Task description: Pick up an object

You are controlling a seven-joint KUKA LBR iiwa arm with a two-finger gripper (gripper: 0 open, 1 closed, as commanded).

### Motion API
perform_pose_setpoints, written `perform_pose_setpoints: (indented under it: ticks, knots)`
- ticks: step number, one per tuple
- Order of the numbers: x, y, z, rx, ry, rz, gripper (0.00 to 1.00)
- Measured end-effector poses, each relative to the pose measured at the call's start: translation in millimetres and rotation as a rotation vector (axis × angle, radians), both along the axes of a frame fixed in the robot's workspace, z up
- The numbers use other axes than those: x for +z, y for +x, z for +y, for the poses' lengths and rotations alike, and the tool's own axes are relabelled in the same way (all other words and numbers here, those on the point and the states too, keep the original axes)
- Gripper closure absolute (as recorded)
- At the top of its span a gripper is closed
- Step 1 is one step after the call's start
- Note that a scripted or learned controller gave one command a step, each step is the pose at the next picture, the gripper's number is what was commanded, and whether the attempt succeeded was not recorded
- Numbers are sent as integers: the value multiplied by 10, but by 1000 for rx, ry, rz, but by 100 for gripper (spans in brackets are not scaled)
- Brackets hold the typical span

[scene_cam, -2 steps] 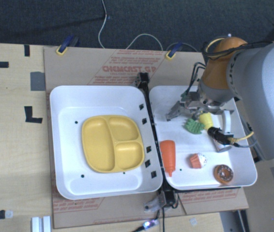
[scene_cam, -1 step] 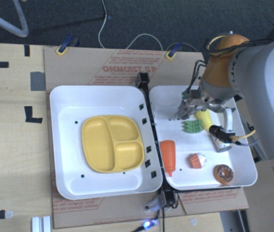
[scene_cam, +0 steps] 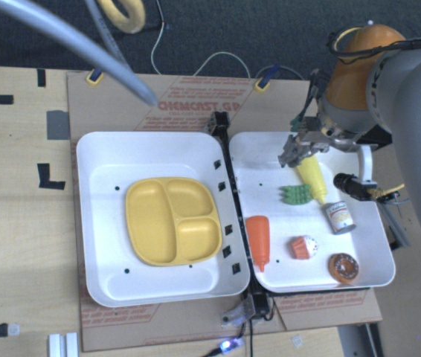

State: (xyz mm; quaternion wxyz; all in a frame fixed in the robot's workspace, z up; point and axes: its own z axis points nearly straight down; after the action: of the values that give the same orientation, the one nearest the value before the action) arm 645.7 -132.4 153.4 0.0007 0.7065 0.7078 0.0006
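The cardboard sheet [scene_cam: 188, 104] under the bins reads "CHEMCAST" in red.

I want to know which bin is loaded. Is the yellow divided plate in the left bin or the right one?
In the left bin: the yellow divided plate lies flat inside it, alone.

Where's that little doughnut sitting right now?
The doughnut lies in the right-hand bin, at its near right corner. Its closest neighbours are the small can just above it and the orange-and-white toy to its left.
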Motion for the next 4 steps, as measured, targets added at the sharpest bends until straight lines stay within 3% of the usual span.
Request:
perform_pose_setpoints:
  ticks: [2, 4]
  knots:
    - [983, 2, -73, 0, 0, -1, 100]
    - [691, -361, 923, 2, 0, 6, 100]
